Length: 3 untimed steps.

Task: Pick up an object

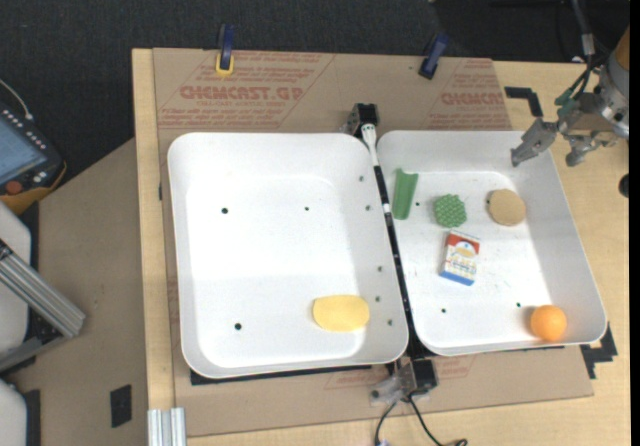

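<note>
The claw (555,142) hangs at the upper right of the frame, over the far right rim of the right bin (575,234), its two fingers spread wide with nothing between them.

Nearest the lower edge, an orange ball (547,322) sits in the lower right corner of that bin, close to the wall. In the left bin (200,234), a yellow oval piece (340,312) lies near the lower right corner, well apart from everything else. Farther up the right bin comes a small red and blue box (460,259) lying flat. Beyond it, a green knobbly ball (449,209) and a tan round disc (506,207) sit side by side. A green strip (404,194) lies just beside the divide between the bins.

The tan disc is the closest candidate to the claw. I judge the main risk to be a miss. The disc looks low and flat, so the fingers could close above it or skid off its edge. The orange ball could roll away or wedge against the corner wall. A descent too near the rim could also strike the bin and shift it on the desk (120,234).
</note>
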Available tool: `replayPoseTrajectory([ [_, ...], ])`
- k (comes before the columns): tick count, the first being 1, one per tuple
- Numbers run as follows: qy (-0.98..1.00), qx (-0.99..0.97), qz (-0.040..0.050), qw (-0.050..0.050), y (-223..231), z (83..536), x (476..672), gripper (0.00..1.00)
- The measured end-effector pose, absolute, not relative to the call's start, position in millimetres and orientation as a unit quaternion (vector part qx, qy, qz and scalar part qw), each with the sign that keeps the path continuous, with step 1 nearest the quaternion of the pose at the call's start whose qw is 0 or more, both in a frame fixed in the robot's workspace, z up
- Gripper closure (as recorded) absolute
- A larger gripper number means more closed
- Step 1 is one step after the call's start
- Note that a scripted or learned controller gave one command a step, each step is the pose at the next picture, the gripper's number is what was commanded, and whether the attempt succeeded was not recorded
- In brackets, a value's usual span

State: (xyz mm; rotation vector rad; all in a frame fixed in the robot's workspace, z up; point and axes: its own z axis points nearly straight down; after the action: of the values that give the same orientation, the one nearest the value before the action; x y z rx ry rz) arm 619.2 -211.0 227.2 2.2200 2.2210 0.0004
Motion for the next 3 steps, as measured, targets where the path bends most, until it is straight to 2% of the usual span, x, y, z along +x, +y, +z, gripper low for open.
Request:
replayPoseTrajectory([
  [1, 0.708, 0.707, -0.0016, -0.004, -184.1, 144.6, 602.3, 0.0],
  [2, 0.708, 0.706, -0.0008, -0.003, -136.2, 81.6, 580.7, 0.0],
  [3, 0.707, 0.707, -0.0001, 0.0, -139.3, 84.7, 582.0, 0.0],
])
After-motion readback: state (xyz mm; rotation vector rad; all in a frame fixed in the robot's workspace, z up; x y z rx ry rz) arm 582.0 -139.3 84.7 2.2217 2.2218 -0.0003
